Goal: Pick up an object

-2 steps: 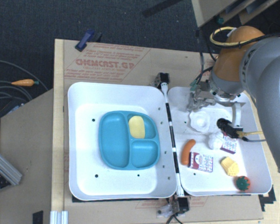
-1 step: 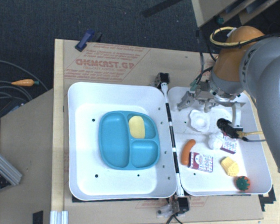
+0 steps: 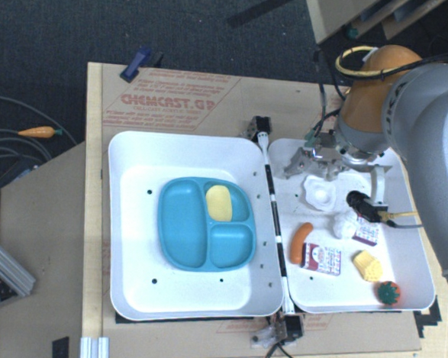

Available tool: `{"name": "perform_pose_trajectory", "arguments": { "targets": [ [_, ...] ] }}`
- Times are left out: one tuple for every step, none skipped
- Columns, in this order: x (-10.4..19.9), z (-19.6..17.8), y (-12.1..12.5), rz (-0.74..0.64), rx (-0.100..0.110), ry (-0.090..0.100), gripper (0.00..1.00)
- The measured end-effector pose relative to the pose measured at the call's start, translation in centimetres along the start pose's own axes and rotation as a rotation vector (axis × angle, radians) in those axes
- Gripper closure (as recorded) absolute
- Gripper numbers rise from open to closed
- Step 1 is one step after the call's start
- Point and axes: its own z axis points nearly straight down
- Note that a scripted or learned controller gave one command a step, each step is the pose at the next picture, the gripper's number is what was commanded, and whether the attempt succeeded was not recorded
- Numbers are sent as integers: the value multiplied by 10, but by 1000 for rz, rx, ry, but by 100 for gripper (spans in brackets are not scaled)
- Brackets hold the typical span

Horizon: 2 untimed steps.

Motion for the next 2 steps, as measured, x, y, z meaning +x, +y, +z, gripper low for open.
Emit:
{"name": "perform_pose_trajectory", "arguments": {
  "targets": [
    [0,-11,1,0,-3,0,100],
    [0,-10,1,0,-2,0,0]
  ]
}}
